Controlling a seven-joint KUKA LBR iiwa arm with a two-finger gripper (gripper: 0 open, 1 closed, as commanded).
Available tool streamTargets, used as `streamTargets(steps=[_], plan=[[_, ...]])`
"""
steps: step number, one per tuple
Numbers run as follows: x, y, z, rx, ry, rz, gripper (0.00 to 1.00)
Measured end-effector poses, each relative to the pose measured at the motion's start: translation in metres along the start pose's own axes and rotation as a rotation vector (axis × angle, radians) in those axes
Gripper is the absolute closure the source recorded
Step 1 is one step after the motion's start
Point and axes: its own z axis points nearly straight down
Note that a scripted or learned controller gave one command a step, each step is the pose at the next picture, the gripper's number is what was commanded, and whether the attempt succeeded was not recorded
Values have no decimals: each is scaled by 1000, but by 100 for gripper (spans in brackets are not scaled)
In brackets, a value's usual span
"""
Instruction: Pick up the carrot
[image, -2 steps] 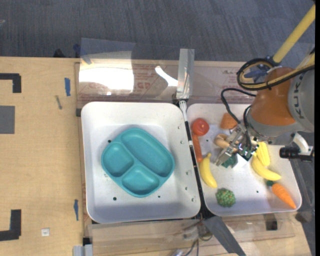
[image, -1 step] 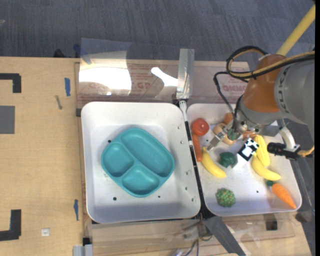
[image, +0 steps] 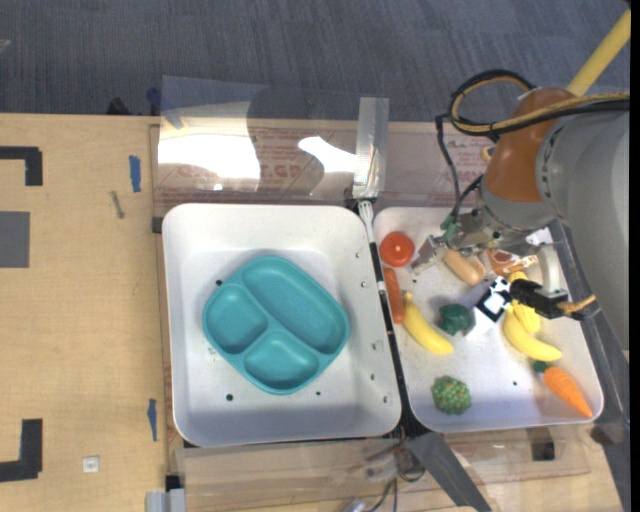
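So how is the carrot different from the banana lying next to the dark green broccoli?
The carrot is orange with a green top, tapering to a point; the banana is yellow, curved and blunt-ended. The carrot lies in the right bin's near right corner, while the banana lies nearer its left wall, close beside the broccoli. Both are toy foods resting slantwise on the bin floor.

I see an orange carrot (image: 567, 391) with a green top, yellow bananas (image: 428, 331), a red tomato (image: 397, 248), green broccoli (image: 451, 395), a teal plate (image: 276, 322), white bins (image: 190, 300).
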Motion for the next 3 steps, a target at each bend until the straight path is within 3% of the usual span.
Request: streamTargets(steps=[1, 2, 3], plan=[[-22, 22, -1, 8, 3, 450, 0], [-46, -54, 0, -5, -4, 705, 0], [-67, -70, -1, -7, 7, 590, 0]])
